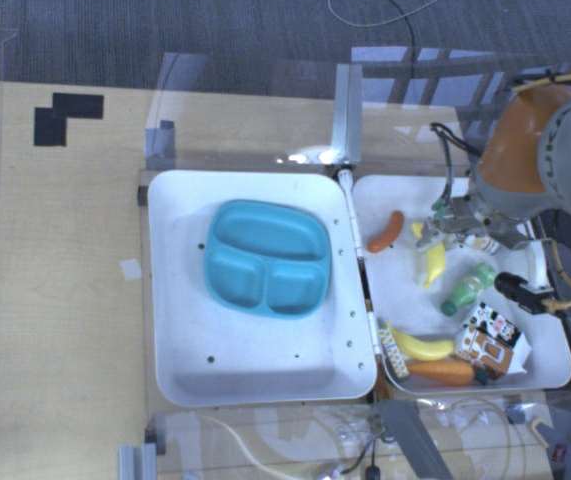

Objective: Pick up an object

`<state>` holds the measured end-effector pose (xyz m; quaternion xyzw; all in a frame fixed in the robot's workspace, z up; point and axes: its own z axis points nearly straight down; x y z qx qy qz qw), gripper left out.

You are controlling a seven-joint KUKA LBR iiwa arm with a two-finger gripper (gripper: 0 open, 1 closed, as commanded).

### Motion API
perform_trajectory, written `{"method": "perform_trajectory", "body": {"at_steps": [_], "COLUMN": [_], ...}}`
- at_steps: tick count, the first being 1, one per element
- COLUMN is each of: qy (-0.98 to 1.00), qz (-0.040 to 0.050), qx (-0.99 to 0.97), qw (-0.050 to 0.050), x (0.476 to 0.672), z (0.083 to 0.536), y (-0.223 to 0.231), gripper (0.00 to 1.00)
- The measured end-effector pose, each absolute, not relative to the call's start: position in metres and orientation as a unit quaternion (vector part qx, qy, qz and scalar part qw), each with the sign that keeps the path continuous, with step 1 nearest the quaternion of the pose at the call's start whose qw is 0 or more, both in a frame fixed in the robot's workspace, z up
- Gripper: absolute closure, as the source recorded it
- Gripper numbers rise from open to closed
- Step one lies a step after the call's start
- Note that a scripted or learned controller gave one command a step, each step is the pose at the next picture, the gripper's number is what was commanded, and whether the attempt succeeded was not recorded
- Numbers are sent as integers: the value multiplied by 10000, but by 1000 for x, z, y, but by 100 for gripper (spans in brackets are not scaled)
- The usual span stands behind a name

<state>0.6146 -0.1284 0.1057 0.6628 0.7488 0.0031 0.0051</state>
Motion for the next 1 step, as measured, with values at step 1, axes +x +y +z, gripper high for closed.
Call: {"method": "perform_trajectory", "body": {"at_steps": [1], "qy": [8325], "qz": [16], "qx": [5540], "qw": [40], "x": [635], "z": [192], "y": [-117], "gripper": [100]}}
